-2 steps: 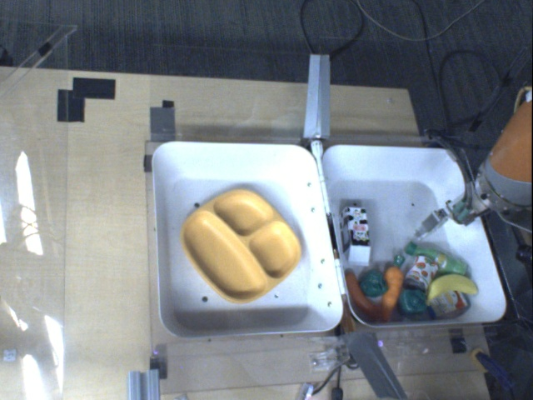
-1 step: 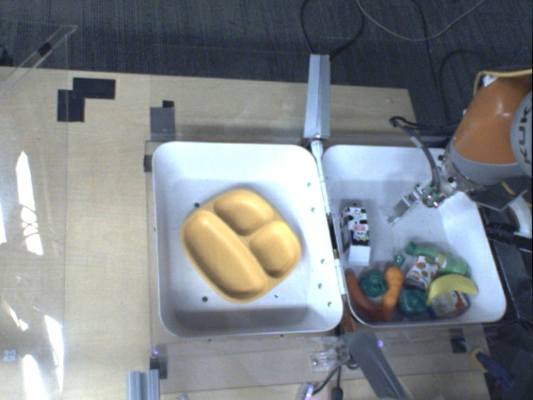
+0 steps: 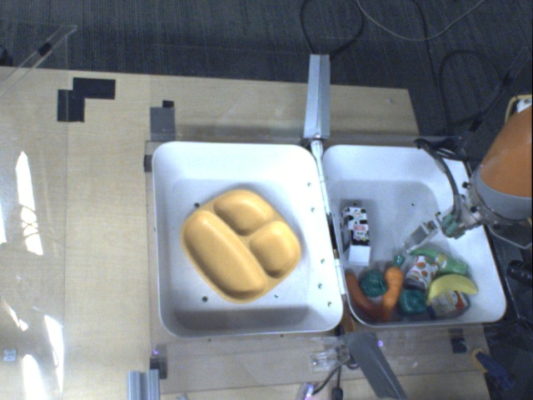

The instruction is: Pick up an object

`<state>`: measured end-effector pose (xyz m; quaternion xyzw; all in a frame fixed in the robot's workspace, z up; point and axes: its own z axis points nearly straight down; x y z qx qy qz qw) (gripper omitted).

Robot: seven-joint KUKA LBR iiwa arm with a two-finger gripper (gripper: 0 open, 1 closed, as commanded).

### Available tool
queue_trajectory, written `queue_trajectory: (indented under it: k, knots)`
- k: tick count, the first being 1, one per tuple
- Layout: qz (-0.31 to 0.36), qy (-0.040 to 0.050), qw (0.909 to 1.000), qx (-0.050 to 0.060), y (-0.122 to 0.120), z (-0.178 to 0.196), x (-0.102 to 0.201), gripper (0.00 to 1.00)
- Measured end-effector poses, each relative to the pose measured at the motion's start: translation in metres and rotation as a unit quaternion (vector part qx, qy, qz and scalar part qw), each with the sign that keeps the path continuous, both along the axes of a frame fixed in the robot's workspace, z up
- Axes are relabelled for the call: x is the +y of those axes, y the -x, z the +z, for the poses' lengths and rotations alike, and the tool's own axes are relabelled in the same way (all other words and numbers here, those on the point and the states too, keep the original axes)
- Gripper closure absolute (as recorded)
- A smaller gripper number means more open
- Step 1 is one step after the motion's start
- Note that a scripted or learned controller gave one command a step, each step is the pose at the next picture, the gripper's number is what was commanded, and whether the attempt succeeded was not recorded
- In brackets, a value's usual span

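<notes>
arm: grey with orange band, seen entering over the right edge of the right bin.
hand: placed over the right bin's floor, just above the toy pile; thin fingers seen pointing down-left. Open or closed state cannot be told from this view; nothing is seen between the fingers.
right bin: white, shallow; its far half is bare, objects are crowded into the near half.
cow-print box: small black-and-white item, lying against the right bin's left wall, apart from the pile and well left of the hand.
toy pile: packed into the right bin's near corner. Banana seen at the pile's right side, carrot near its middle, teal items beside the carrot, a red piece along the near wall. All are touching or overlapping; exact stacking cannot be told.
left bin: touching the right bin along a shared divider.
yellow tray: three-compartment dish, lying tilted in the middle of the left bin.
tabletop: light wood, both bins carried on it.
</notes>
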<state>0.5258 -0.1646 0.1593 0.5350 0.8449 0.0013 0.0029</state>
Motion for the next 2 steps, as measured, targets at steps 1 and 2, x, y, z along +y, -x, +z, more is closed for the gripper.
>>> queue_trajectory:
  k: [1,2]
  knots:
    - [0.083,0.0,0.9965,0.0,0.005,-0.062,0.067,0.0]
    - [-0.007,0.0002,1.0,0.0,-0.046,-0.032,0.027,0.0]
